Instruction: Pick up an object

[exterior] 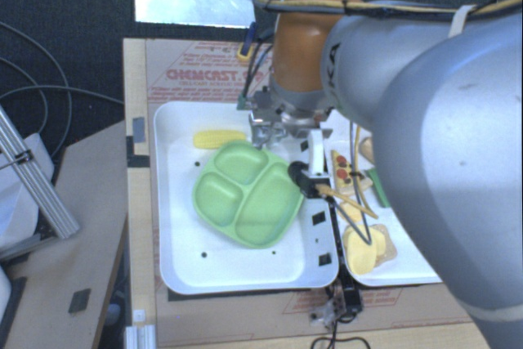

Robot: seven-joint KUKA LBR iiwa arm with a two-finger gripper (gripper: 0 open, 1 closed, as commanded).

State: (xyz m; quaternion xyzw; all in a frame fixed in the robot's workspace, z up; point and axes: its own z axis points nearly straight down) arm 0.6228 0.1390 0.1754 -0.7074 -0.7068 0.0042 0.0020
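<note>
The gripper (265,129), its grasp state impossible to tell, is poised at the far rim of the green divided plate (248,194) in the left bin (176,257), with a yellow piece (217,139) just beside, so the approach step is judged underway and a final descent needed.

Right bin (392,278) largely hidden beneath the grey arm (433,110), its contents partly covered and hard to identify, gripper (270,131) fingers blurred and indistinct, yellow object (216,139) partly overlapped by green tray (245,196)
</note>
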